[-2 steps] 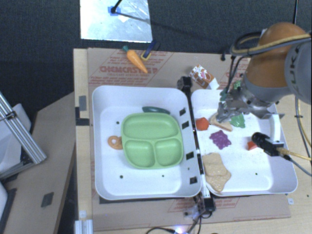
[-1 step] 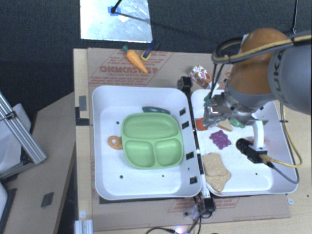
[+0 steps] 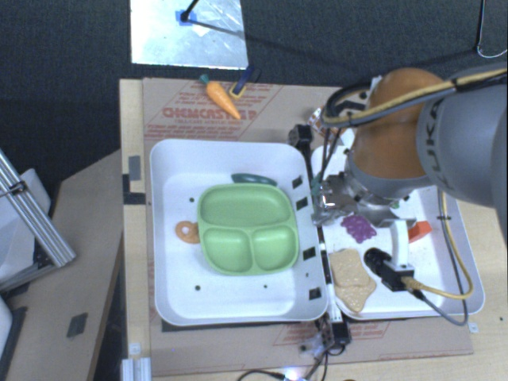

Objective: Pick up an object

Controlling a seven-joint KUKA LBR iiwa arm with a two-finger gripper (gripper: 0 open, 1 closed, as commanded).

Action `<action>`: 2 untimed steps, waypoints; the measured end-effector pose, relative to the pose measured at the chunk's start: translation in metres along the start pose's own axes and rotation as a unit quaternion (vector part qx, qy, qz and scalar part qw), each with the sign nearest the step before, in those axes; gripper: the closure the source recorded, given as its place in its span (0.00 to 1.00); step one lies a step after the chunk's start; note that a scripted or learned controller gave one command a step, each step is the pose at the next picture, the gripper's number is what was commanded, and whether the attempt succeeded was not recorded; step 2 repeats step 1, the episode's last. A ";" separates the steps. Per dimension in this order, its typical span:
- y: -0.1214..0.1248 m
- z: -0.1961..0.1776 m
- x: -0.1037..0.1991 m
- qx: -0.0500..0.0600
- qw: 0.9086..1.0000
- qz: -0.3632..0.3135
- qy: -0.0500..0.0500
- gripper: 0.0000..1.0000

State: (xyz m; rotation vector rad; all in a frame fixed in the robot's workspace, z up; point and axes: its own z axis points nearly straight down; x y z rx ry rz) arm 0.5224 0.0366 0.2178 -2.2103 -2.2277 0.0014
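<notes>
My gripper point(image 3: 330, 200) hangs low over the left side of the right bin point(image 3: 460, 292), mostly hidden under the grey and orange wrist. A purple bunch of grapes point(image 3: 359, 228) lies just to its right and a little nearer the front. In front of the grapes a tan slice of bread point(image 3: 352, 278) lies flat. A small orange-red piece point(image 3: 419, 230) peeks out further right. The left bin point(image 3: 171, 292) holds a green divided plate point(image 3: 244, 228), an orange ring point(image 3: 187, 232) beside it and a dark green item point(image 3: 254, 178) behind it.
A toy carrot point(image 3: 222, 98) lies outside the bins on the cardboard behind the left bin. A shiny foil sheet point(image 3: 189, 22) sits further back. The black-clipped divider wall point(image 3: 305, 213) between the bins runs close to the gripper's left.
</notes>
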 end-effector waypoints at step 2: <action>-0.024 -0.016 0.046 -0.001 1.000 -0.001 0.000 1.00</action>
